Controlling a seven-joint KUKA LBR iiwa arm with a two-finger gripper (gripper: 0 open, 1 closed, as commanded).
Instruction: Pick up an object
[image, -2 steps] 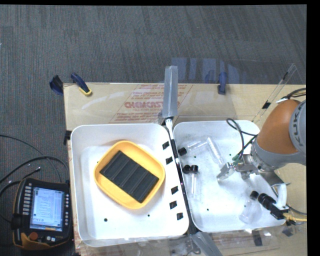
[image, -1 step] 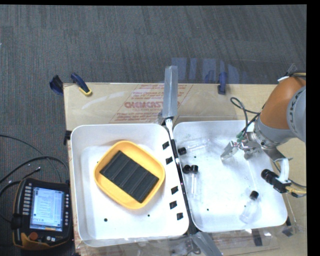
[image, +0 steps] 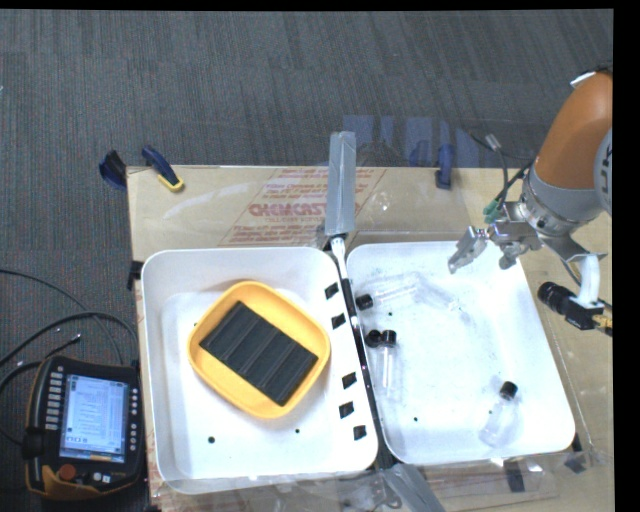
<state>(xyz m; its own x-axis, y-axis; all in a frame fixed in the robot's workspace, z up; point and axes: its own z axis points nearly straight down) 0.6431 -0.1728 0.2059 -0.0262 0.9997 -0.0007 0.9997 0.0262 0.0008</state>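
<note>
The gripper (image: 485, 250) hovered above the right white bin (image: 545, 330), fingers apart and empty; a clear plastic black-capped vial (image: 382, 355) lay near the divider; probably light, slippery, best pinched mid-body.

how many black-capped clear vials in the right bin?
3. One vial near the divider at the top left, one vial just below it, one vial at the lower right. Clear glass on white; more could be missed.

The tray (image: 260, 348) lies in the middle of the left bin (image: 170, 275), and three small bottles (image: 382, 350) lie in the right bin (image: 545, 330), two near its left edge.
</note>
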